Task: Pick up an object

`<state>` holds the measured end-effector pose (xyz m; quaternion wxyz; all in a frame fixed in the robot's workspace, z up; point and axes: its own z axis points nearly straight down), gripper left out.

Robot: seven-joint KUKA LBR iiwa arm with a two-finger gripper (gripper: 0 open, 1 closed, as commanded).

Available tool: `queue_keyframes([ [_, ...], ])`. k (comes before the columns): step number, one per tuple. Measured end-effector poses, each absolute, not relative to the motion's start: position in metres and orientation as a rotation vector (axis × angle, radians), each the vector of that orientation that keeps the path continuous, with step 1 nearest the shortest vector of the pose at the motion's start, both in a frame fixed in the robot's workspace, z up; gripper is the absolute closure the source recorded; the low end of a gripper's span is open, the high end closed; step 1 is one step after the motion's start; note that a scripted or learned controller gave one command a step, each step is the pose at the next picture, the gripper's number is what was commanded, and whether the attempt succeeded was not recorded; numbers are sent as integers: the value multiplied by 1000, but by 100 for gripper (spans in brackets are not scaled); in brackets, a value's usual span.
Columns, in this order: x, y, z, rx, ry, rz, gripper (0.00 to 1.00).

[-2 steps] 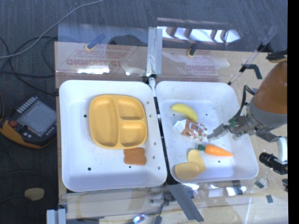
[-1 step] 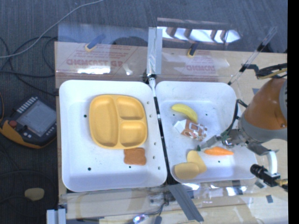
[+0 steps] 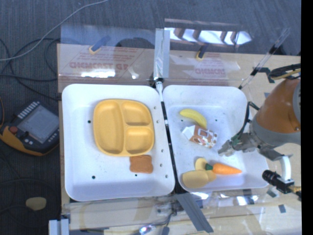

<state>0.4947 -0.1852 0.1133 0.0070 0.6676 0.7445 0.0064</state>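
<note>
The right bin (image 3: 230,94) holds a yellow banana (image 3: 193,116), a crinkled red and white wrapper (image 3: 201,136), an orange carrot (image 3: 225,169) with a green top, and a pale yellow piece (image 3: 196,176) at the front. My gripper (image 3: 229,147) hangs over the right side of this bin, just right of the wrapper and above the carrot. I see nothing held in it. The grey arm with its orange band (image 3: 279,111) comes in from the right.
The left bin (image 3: 78,131) carries a yellow divided plate (image 3: 123,127) and a brown toast-like piece (image 3: 142,164) in front of it. A pendant (image 3: 32,129) lies on the floor to the left. Clear panels stand behind the bins.
</note>
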Motion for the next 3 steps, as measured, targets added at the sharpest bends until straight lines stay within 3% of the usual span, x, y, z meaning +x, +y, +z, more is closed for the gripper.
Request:
queue_keyframes([
  [1, 495, -185, 113, 2088, 2328, 20, 0],
  [2, 570, -127, 132, 2111, 2328, -2, 0],
  [3, 611, -105, 88, 1974, 2433, 0, 0],
])
